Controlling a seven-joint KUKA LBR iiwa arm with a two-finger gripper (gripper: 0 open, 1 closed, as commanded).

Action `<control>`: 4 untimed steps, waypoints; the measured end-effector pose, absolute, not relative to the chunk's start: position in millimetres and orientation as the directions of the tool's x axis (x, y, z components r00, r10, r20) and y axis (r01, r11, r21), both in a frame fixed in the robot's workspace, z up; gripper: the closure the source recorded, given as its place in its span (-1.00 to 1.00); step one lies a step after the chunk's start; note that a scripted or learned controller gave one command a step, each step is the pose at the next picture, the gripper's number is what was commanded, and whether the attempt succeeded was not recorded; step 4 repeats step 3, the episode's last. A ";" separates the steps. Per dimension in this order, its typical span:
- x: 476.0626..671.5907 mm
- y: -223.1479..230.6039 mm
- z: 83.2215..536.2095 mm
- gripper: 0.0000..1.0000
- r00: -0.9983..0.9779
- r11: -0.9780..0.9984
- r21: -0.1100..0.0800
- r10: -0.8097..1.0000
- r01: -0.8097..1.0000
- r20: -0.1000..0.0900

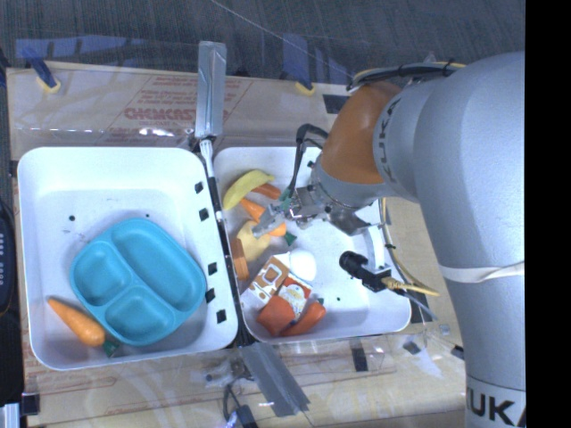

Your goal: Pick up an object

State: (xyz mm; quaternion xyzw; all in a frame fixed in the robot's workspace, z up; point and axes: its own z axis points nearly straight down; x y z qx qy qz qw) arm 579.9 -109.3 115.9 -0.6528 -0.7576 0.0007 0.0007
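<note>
My gripper (273, 220) reaches down into the left part of the right bin (388, 315), right over a small orange piece (260, 210). A yellow banana (244, 185) lies just behind it by the bin's far left corner. Beside the gripper, against the divider, lies a pale yellow and orange piece (243, 244). Nearer the front lie a white egg (302, 264), a small printed carton (273, 281) and a red-orange item (291, 315). The arm hides the right bin's far right part.
The left bin (53, 172) holds a blue divided plate (136, 279) and an orange carrot (76, 321) at its front left corner. A grey divider bar (211, 87) runs between the bins. The arm's big grey body fills the right side.
</note>
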 end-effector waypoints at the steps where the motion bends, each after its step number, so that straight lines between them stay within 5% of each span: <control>1: 604.0 -117.1 93.6 -1.00 -0.262 0.262 0.002 0.965 0.965 -0.001; 2: 604.3 -116.0 103.4 1.00 -0.267 0.267 0.002 0.964 0.964 -0.001; 3: 629.6 -43.0 197.4 1.00 -0.355 0.355 0.009 0.935 0.935 -0.002; 4: 629.6 -43.0 197.4 1.00 -0.355 0.355 0.009 0.935 0.935 -0.002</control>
